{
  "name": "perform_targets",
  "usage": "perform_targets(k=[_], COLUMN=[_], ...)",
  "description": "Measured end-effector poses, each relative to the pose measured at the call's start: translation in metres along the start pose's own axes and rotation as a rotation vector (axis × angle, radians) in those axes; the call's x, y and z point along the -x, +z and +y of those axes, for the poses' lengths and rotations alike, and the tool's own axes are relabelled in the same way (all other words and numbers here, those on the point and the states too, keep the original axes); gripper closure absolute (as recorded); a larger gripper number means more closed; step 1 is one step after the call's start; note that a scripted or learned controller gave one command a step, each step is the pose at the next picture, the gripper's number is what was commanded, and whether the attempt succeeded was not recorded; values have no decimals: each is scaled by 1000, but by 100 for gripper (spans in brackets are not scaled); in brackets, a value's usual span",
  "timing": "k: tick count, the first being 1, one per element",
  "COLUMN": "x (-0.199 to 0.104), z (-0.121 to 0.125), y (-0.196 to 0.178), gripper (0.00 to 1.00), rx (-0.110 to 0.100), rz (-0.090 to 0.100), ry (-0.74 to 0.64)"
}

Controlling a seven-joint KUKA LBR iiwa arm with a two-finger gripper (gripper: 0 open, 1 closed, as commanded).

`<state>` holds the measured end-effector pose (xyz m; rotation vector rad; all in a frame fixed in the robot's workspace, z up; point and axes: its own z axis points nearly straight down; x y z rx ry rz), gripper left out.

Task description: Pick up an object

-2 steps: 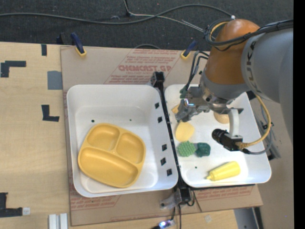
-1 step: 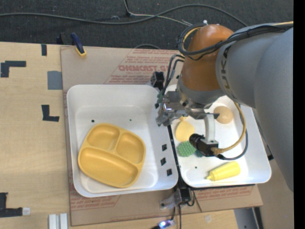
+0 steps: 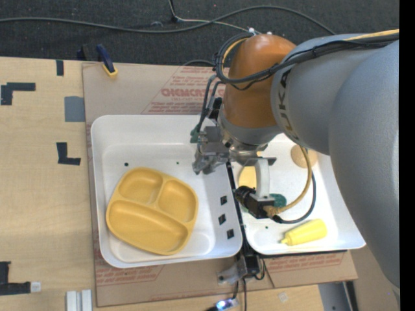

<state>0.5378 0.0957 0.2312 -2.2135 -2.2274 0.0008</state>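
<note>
1. The yellow plastic divided plate [image 3: 152, 209] lies flat in the left white bin [image 3: 102, 135], lower left of centre — well apart from the walls, so open to a reach from above.
2. The hand [image 3: 209, 153] hangs over the ridge between the bins, near the plate's upper right edge; I cannot tell how far it is open, nor see anything in it.
3. A yellow cylindrical toy [image 3: 303, 232] and a pale tan disc [image 3: 301, 155] rest in the right white bin [image 3: 343, 238] — both loose, likely alternatives.
</note>
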Motion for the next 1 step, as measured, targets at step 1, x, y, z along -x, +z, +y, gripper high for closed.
perform_targets(k=[1], x=[2], z=[0], y=[0], gripper=[0], rx=[0], rz=[-1], ry=[3])
